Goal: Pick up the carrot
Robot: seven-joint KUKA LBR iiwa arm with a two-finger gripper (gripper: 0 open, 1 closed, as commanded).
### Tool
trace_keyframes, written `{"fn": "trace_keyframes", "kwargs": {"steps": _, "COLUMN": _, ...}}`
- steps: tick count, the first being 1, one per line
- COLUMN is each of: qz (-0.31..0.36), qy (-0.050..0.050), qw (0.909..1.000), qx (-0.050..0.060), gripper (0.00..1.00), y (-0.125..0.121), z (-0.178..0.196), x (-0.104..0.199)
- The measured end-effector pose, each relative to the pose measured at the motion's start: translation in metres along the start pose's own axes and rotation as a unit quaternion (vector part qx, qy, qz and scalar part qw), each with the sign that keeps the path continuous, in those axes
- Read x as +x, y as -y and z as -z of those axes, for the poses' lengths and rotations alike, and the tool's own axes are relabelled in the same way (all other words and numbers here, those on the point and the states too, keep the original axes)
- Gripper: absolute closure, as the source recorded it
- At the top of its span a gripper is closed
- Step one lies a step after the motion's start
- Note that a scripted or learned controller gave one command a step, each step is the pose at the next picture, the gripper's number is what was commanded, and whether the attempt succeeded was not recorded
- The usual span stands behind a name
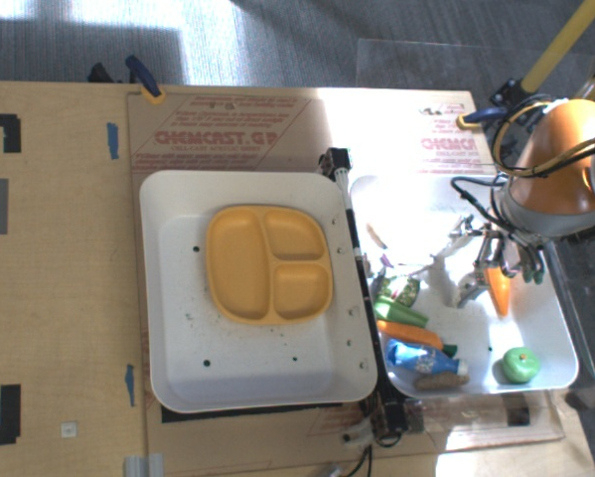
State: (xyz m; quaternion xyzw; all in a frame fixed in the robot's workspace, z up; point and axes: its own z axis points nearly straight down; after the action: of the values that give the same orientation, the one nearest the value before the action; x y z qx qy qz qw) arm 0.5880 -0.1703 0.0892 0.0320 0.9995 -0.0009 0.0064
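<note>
Green apple (519,365) in right bin's (560,341) near corner | carrot (499,291) just beyond it, under the arm | tool (500,266) clamped on carrot's top, tip hanging down | progress: grasp appears made, carrot seems barely off the floor; clear lift left | yellow divided plate (269,262) in left bin (168,296)

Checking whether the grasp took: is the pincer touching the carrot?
Touching. The camera view shows the carrot hanging point-down from between the fingers of the pincer, over the right bin.

Arm (560,162) cut off at right edge, carrot (499,291) top hidden behind end effector (498,261), finger stance unclear
</note>
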Motion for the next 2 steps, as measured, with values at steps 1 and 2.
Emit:
{"fn": "trace_keyframes", "kwargs": {"steps": 1, "qz": -0.050, "qy": 0.000, "qw": 0.9987, "qx": 0.000, "gripper": 0.00, "y": 0.032, "z": -0.001, "x": -0.007}}
{"fn": "trace_keyframes", "kwargs": {"steps": 2, "qz": -0.158, "qy": -0.001, "qw": 0.9875, "qx": 0.000, "gripper": 0.00, "y": 0.039, "z": 0.000, "x": 0.010}}
